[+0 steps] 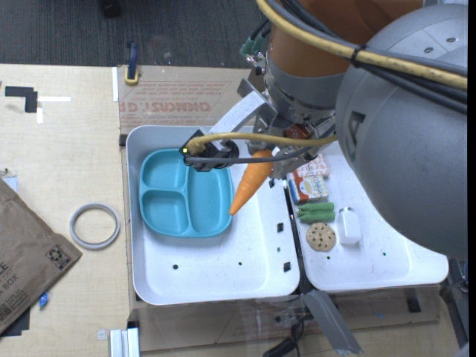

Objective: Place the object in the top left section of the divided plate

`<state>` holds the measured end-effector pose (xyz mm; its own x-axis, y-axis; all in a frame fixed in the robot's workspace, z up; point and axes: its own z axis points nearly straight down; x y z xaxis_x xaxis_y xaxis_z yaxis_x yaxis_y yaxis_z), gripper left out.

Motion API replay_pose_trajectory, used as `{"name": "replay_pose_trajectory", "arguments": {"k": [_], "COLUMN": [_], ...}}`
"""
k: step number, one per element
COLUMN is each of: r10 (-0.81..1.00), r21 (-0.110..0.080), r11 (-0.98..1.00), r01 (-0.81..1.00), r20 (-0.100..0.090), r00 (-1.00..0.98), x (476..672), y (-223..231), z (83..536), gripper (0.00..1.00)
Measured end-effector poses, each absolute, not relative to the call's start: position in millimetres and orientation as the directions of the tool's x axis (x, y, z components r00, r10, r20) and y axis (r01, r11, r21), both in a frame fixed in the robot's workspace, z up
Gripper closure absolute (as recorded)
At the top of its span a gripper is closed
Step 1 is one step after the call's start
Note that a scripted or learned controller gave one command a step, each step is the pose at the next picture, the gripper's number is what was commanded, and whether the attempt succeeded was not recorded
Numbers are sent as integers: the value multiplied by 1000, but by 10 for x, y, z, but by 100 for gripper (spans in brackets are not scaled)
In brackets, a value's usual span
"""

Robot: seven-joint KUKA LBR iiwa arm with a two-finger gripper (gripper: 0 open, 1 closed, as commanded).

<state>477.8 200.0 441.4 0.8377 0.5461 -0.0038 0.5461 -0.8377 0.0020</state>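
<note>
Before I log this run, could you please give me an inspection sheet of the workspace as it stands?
Surface: two shallow white bins side by side, left bin, right bin.
Job's things: blue divided plate in the left bin, its sections bare; toy carrot tilted beside the plate's right edge, its top under the arm.
Clutter: in the right bin, cookie, green pea pod, small white item, snack packet.
Grippers: hidden under the grey arm.
Cables: yellow hose across the wrist.
Surroundings: tape ring, cardboard sheet, brown box.
</note>
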Motion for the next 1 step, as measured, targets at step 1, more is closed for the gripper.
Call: {"name": "replay_pose_trajectory", "arguments": {"k": [1], "r10": [197], "r21": [3], "r11": [-980], "r01": [197], "r20": [-2], "r00": [980], "x": [5295], "y": [1640], "z": [3781], "gripper": [100]}}
